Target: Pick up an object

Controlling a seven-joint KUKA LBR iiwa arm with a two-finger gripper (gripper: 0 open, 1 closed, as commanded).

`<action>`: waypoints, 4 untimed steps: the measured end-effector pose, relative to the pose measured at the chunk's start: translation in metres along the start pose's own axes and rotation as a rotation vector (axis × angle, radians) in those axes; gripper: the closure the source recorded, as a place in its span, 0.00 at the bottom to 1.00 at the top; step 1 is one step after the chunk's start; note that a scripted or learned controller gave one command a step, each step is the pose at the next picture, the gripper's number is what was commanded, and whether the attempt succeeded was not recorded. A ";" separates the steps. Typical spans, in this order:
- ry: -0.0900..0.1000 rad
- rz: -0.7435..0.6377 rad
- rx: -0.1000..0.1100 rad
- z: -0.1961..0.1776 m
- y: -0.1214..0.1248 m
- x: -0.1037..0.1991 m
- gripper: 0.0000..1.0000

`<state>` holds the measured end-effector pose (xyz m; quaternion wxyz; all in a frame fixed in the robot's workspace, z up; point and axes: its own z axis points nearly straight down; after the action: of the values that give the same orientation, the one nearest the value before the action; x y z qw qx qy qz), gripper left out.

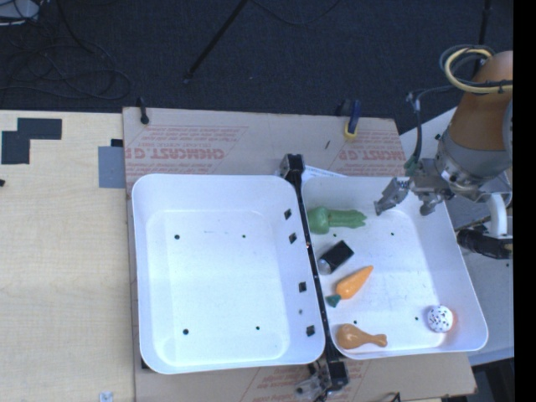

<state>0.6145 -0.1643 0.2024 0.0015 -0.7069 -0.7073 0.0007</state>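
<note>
At 2 o'clock of the right bin (469,304), gripper (410,199) hanging over the far rim, arm (479,120) reaching in from 3 o'clock. Fingers spread wide apart, one tip at about 9 o'clock of the wrist, other at about 5 o'clock. Nothing between them, nothing touched; bare white floor below.

Candidate objects all in right bin, well apart from gripper:
- green toy (335,219) lying flat at 11 o'clock of the bin, near the divider, closest to the gripper, at its 8–9 o'clock.
- small black block (337,255) just below green toy, tilted, with a grey bit at its lower left end.
- orange carrot-shaped piece (354,282) at bin centre-left, tip pointing toward 1 o'clock, green stub at its 7 o'clock end.
- tan pear-shaped piece (360,337) at 7 o'clock, against the near rim.
- white dotted ball (439,318) at 5 o'clock corner, alone.

Left bin (155,224) alongside, sharing the black clipped divider (303,249). Both bins sitting on cardboard sheet (218,145) with red print, blue-and-yellow clamp (353,117) at its far edge, 12 o'clock of right bin.
</note>
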 end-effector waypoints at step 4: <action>0.001 -0.008 -0.006 -0.339 -0.142 0.169 1.00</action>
<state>0.4734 0.0047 0.5419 -0.0004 -0.7041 -0.7101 -0.0016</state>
